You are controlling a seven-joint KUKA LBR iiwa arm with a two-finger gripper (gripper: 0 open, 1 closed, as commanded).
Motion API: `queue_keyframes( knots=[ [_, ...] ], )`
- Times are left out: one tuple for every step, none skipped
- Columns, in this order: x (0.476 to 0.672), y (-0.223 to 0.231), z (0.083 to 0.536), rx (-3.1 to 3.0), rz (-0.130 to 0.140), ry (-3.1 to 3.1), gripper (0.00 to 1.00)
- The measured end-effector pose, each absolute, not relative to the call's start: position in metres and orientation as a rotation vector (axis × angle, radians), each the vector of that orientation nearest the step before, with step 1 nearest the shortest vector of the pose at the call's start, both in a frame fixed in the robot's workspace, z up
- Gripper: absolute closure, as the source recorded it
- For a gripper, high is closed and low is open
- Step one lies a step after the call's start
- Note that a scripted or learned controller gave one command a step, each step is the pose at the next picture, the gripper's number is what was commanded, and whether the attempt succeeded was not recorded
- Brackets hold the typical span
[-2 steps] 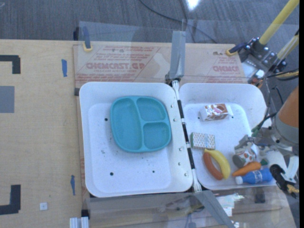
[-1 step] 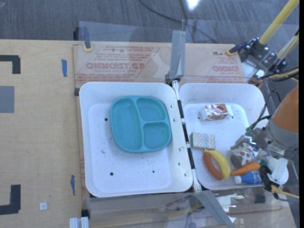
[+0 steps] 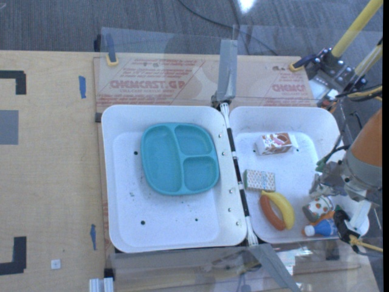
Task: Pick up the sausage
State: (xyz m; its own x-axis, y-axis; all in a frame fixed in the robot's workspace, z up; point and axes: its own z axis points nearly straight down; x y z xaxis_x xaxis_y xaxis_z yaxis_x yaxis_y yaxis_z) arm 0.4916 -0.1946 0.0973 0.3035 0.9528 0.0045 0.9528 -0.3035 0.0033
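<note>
My gripper [image 3: 331, 190] hangs at the right white bin's [image 3: 243, 117] edge; whether my fingers are parted, I cannot tell. The curved orange-red sausage [image 3: 271, 212] lies untouched beside the yellow banana [image 3: 282, 205].

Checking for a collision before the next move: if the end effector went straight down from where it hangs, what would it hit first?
Probably the small toys under the end effector, not the sausage; depth is unclear.
</note>
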Motion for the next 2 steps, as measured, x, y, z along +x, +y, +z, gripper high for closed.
queue_keyframes(
  knots=[
    [0.4911, -0.1502, 0.154, 2.101, -0.002, 2.34, 1.0],
    [0.491, -0.1505, 0.1541, 2.101, -0.002, 2.34, 0.0]
  ],
)
